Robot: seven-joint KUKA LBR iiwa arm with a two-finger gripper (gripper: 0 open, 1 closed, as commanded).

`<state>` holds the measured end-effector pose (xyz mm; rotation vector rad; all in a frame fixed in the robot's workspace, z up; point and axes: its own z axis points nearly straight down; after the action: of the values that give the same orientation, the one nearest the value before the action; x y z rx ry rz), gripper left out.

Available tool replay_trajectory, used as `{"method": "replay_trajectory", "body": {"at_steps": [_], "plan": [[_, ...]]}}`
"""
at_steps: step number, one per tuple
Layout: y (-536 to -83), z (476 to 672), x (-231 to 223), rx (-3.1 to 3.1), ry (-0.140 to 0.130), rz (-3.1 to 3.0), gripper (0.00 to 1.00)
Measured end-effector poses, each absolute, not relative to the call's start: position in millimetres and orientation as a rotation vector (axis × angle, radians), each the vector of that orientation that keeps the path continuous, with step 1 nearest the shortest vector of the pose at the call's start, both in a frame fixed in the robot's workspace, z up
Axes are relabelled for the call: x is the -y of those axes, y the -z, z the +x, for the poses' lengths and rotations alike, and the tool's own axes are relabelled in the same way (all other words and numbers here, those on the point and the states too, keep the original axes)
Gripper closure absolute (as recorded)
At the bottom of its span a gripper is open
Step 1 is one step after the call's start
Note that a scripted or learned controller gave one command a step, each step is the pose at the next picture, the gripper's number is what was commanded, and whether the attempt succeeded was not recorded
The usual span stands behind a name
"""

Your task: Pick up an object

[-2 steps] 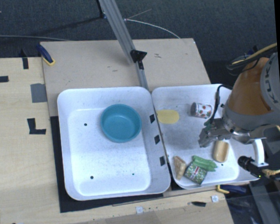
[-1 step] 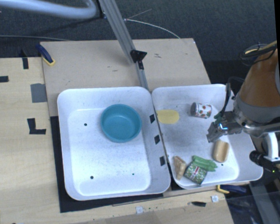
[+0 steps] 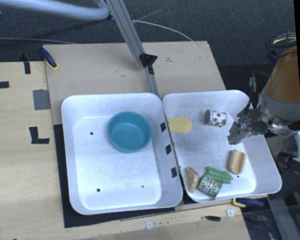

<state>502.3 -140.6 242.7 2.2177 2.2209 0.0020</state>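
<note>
Nearest the front edge of the right bin (image 3: 264, 185) lie a green-and-red packet (image 3: 211, 183) with a green pod-like thing (image 3: 220, 174) touching it, and a small tan piece (image 3: 192, 179) just beside them on the left. A little further back sits a bread-coloured roll (image 3: 236, 161) near the bin's right wall. Above that roll, at the right rim, hangs the gripper (image 3: 237, 134); I cannot tell how its tips stand from here, and nothing shows between them. Further back lie a small spotted can (image 3: 216, 118) on its side and a flat yellow disc (image 3: 180, 125). In the left bin (image 3: 80, 148) stands a blue bowl (image 3: 129, 131).

The roll looks the nearest candidate. To do it well, I would come straight down over its middle, straddling its narrow width and keeping clear of the bin wall.
</note>
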Motion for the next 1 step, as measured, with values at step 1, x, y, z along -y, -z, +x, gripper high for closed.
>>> {"method": "replay_trajectory", "body": {"at_steps": [1], "plan": [[-240.8,520.9,92.9,-2.230,0.000,2.216,1.00]]}}
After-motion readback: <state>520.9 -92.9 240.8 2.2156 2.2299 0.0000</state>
